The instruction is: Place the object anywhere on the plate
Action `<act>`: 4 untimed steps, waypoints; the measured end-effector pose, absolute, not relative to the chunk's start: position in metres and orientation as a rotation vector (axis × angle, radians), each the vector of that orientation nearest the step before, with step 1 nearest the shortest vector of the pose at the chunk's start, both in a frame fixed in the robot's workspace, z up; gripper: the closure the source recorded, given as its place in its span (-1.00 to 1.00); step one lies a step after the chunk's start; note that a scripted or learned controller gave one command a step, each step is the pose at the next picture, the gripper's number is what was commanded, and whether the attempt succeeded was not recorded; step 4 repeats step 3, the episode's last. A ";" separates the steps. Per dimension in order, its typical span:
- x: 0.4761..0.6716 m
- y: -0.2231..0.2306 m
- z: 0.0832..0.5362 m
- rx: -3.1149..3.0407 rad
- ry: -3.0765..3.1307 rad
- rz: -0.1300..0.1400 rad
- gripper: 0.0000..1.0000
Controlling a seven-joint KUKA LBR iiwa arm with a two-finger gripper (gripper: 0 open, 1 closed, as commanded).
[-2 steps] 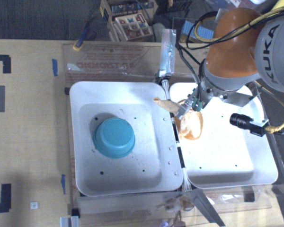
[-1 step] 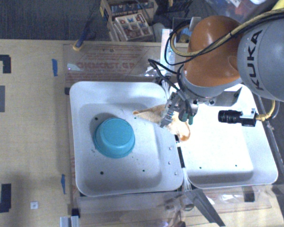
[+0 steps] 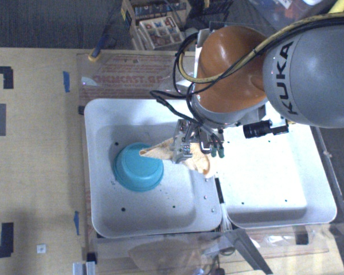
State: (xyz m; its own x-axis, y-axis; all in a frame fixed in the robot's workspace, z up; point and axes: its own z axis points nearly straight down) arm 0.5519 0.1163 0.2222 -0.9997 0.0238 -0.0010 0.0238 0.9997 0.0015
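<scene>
The grey arm with its orange band (image 3: 226, 76) hides much of the seam between the two shallow white bins, and the pincer (image 3: 186, 148) shows only as a dark cluster of metal and cables, so I cannot tell how far it is open. A tan, limp, cloth-like object (image 3: 160, 151) lies directly under it in the left bin (image 3: 97, 125); whether it is gripped cannot be made out. Its shape is blurred. Its long axis runs roughly from nine o'clock to four o'clock: the narrow tip points toward nine and overlaps the rim of the round blue plate (image 3: 139, 168), while the broader end (image 3: 200, 162) sags toward four beside the right bin (image 3: 286, 193) on the wooden worktop (image 3: 34, 153).
</scene>
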 end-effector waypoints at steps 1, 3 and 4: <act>0.558 0.172 0.231 -0.001 3.135 0.005 1.00; 0.548 0.223 0.226 -0.001 3.134 0.007 -1.00; 0.548 0.223 0.226 -0.001 3.134 0.007 -1.00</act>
